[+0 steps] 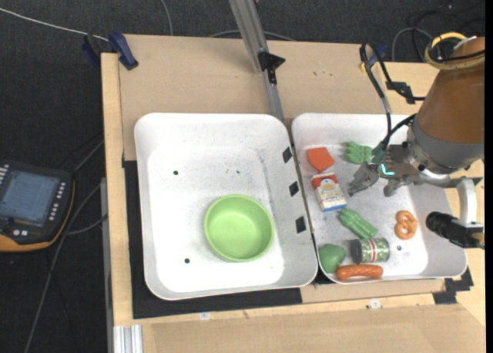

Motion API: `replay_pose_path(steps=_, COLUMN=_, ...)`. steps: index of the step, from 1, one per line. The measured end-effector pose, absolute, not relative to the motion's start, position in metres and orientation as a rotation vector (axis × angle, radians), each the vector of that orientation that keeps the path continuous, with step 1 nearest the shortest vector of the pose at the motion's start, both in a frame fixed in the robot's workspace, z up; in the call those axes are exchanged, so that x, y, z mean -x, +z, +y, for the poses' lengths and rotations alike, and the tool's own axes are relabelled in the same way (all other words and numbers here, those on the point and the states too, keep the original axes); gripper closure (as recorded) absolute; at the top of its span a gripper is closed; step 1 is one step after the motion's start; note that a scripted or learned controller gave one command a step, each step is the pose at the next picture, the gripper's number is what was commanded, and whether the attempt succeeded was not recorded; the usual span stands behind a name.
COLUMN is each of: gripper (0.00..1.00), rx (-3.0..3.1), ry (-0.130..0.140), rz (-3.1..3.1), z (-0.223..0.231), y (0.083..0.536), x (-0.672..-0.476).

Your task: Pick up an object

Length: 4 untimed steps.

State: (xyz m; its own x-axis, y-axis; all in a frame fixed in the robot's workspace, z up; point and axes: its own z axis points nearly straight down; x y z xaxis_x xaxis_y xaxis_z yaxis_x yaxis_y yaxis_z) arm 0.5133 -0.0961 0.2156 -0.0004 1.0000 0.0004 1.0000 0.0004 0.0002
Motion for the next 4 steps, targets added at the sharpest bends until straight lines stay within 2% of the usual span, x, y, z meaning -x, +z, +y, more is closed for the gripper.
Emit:
replay_pose_path(steps=1, gripper=0.0, rx=2.221, ry=0.0, rz=-2.222, z=-0.096, y=0.216, x=-0.513)
replay_pose_path(steps=3, gripper=0.0, rx=2.218, ry=0.004, rz=-2.219, z=-0.099, y=0.102, x=-0.515)
replay_pose_path(steps=4, gripper=1.0, rx=2.221, ry=-0.001, rz=-2.223, z=-0.098, y=0.115, x=-0.516)
